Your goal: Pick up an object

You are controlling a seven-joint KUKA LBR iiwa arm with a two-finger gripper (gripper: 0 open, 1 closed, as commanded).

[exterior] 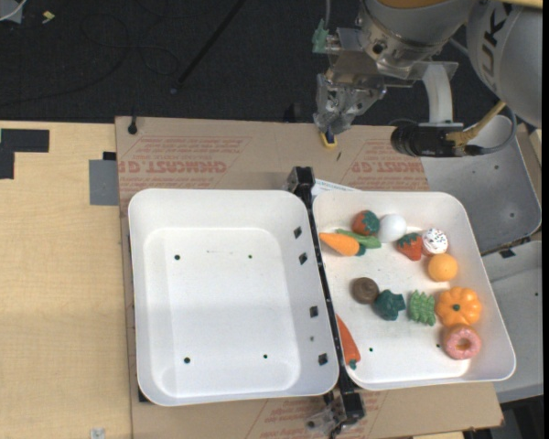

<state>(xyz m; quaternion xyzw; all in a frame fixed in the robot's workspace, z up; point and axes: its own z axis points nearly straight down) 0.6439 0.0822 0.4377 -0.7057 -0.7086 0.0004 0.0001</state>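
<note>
Objects for picking are lying clustered in the right bin point(494, 355): carrot point(340, 242), pumpkin point(458, 306), donut point(461, 343). Gripper point(330, 128) is hanging high behind the bins, holding nothing; its opening is unclear. Crowding is risking a jostled neighbour or a missed grasp.

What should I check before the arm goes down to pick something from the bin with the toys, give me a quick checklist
1. Gripper above the bench: ok, but it hangs past the bins' far edge, not over the right bin.
2. Gripper carrying nothing: ok, nothing between its fingers.
3. Finger opening: cannot tell.
4. Objects available: ok, the right bin holds several toys, among them a pumpkin, a pink donut and an orange ball.
5. Easy target: ok, the donut has some room around it.
6. Awkward target: not ok, the carrot lies against the bin's left wall.
</note>
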